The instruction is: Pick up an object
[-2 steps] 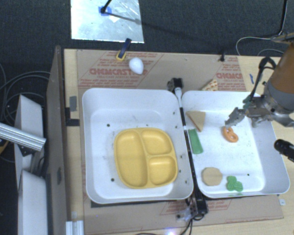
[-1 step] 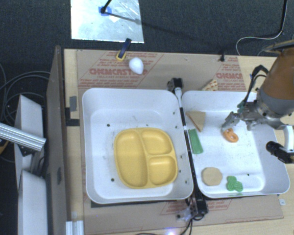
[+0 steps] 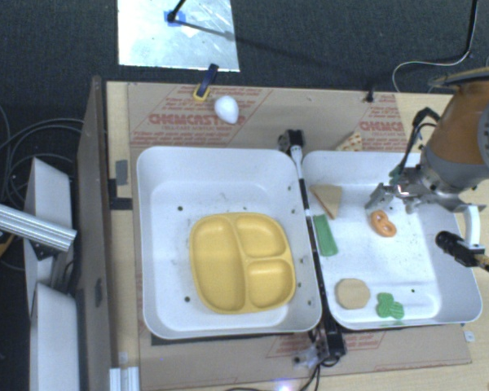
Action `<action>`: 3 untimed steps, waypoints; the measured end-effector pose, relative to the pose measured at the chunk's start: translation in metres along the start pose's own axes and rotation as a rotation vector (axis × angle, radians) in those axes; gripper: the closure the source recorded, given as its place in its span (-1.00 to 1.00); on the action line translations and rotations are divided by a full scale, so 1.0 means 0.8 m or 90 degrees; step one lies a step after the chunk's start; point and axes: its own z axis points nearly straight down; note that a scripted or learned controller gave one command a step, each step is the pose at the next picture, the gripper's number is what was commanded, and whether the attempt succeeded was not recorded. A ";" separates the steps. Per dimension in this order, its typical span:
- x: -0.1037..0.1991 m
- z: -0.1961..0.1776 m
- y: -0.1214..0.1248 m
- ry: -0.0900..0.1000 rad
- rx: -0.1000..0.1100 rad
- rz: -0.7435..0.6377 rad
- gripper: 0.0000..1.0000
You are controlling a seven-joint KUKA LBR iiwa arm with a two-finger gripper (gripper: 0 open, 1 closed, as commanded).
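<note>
One arm [image 3: 464,129] from right, hand [image 3: 394,192] low above orange pretzel [image 3: 383,223]

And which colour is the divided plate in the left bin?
Yellow: the divided plate shows clearly in the camera view.

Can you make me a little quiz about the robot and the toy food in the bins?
1. True or false: the yellow plate lies in the left bin.
2. Which thing lies nearest the gripper? A) green leaf B) orange pretzel C) round cookie
3. Fill in: the white egg rests outside the bins, on the ____.

Key: 1 true. 2 B. 3 cardboard.
</note>
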 end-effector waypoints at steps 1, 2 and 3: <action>-0.011 0.058 0.003 0.001 0.002 0.002 -1.00; -0.015 0.055 -0.143 0.002 0.006 0.006 -1.00; 0.013 -0.066 -0.066 -0.001 -0.007 -0.003 -1.00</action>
